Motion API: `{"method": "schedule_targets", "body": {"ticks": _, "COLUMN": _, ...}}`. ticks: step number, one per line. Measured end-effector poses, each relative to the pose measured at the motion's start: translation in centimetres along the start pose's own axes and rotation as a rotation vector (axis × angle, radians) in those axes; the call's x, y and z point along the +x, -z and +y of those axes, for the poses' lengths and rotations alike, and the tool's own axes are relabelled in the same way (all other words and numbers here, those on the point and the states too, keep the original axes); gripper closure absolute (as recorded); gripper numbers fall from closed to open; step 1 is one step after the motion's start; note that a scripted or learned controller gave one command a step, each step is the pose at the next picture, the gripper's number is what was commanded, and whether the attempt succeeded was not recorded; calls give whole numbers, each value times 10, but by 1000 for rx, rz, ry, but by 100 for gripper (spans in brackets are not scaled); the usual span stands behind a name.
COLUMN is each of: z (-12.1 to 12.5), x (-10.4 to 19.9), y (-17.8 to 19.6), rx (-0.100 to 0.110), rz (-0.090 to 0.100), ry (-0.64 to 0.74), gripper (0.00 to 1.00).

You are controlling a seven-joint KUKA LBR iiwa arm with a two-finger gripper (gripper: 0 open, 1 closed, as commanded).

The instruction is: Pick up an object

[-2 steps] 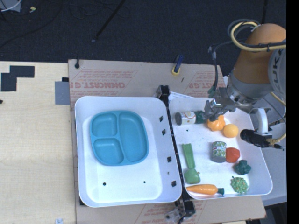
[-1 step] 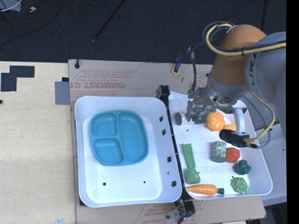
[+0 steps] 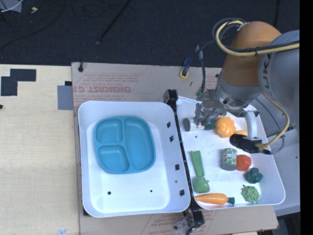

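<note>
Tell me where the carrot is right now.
The carrot lies in the right bin, along its near edge at the bottom of the camera view, just below the green bottle and left of the broccoli.

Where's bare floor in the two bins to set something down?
Left bin: the strip below the blue divided tray, down to the front rim. Right bin: a patch between the green bottle and the can. Crowded: the far end under the gripper by the yellow pepper, and around the carrot and broccoli.
</note>
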State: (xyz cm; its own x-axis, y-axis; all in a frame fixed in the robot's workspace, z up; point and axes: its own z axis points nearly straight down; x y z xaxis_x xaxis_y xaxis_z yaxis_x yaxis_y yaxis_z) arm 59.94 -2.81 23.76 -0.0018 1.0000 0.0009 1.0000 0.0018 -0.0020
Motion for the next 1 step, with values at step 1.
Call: {"method": "schedule_targets", "body": {"ticks": 1, "z": -1, "x": 3, "y": -20, "rx": 4, "rz": -1, "ry": -1, "gripper": 100}}
